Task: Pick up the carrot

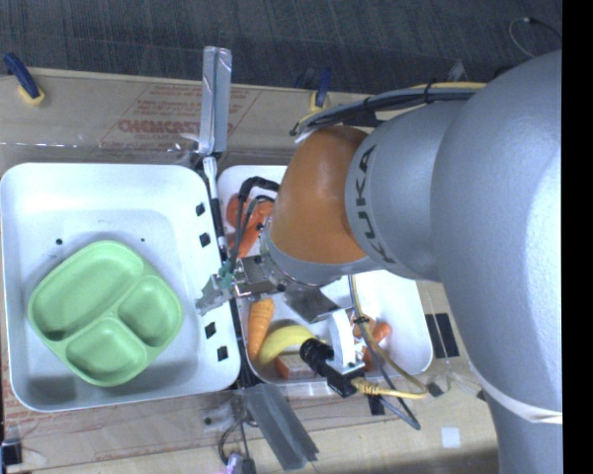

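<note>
Toward the near left corner of the right bin [415,349] lies the carrot [261,320], an orange taper with its long axis running roughly up and down the view; which end is the tip cannot be made out, since its upper end passes under the arm's wrist. Touching its lower end is a yellow banana [285,341], curved and lying across the bin floor. Just right of the banana sits a black and white part of the tool [328,355], low over the bin; its state cannot be told from this angle. Beyond that, near the bin's right side, are small red and orange pieces [378,332], too small to name. Higher in the same bin, partly hidden by the arm, another orange and red object [249,217] shows beside a black cable loop.

Over most of the right bin hangs the grey arm [474,225] with its orange band [321,200], entering from the right.

Left of the dividing wall is the left bin [40,191], which holds a green divided plate [105,312] with three compartments. Both bins rest on the counter [109,117], with a blue clamp [22,77] at its far left corner
</note>
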Action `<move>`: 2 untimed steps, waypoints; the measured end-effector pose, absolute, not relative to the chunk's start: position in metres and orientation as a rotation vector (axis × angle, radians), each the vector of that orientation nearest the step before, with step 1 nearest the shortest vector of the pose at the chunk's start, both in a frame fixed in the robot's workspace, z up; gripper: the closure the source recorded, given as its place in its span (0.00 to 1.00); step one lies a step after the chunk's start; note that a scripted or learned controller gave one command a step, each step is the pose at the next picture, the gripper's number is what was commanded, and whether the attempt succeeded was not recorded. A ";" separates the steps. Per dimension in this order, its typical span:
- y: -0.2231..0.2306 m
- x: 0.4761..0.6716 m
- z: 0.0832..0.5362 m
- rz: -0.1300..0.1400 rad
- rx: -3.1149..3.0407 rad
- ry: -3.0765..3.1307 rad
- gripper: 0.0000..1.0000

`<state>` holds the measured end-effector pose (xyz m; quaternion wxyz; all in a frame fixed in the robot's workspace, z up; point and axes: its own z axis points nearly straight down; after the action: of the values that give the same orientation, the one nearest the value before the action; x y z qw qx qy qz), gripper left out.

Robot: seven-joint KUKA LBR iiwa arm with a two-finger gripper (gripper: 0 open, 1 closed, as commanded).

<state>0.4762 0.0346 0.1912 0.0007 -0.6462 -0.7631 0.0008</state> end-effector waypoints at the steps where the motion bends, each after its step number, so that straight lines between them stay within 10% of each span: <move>1: -0.038 0.476 0.191 0.004 -1.919 -2.481 0.00; 2: -0.026 0.519 0.191 0.001 -1.661 -2.666 0.00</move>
<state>0.5193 -0.0256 0.1915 0.0001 -0.5288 -0.8487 0.0004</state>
